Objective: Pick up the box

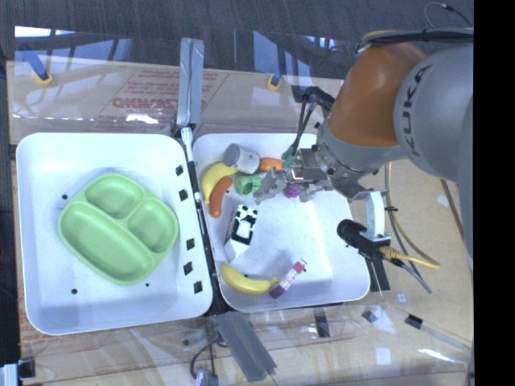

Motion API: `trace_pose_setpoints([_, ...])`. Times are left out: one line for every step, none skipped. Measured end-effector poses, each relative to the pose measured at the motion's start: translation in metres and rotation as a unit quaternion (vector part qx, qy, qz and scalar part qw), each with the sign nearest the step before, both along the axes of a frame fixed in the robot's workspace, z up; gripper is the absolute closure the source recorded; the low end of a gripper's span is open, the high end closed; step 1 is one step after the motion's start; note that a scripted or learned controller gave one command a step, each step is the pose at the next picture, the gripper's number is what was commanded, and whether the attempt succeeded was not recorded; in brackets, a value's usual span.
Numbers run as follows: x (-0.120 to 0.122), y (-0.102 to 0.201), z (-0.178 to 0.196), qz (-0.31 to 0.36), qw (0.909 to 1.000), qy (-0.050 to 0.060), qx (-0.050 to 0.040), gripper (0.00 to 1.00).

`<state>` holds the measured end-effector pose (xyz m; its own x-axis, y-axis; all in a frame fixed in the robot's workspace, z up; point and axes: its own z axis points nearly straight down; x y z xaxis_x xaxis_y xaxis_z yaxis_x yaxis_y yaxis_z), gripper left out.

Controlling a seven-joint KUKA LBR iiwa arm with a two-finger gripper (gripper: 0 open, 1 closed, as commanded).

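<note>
A small black-and-white box [243, 224] lies flat on the floor of the right bin [342, 252], left of its middle. A second, slimmer box [290, 277] with magenta ends rests near the bin's front edge. My gripper [284, 182] hangs low over the back of the right bin, above and to the right of the black-and-white box and apart from it. It sits among a cluster of small toys, next to a green piece [246, 186]. Nothing can be made out in its grasp.
In the right bin are a banana [211, 177] with an orange piece [219, 200] at the back left, a grey cylinder [244, 159], and another banana [245, 281] at the front. The left bin [40, 240] holds a green divided plate [119, 226].
</note>
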<state>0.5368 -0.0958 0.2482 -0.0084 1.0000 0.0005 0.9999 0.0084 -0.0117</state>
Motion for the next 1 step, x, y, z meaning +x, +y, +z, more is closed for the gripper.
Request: trace_pose_setpoints([-0.0517,-0.0518,-0.0789,-0.017,0.9998,0.0,0.0005,0.0])
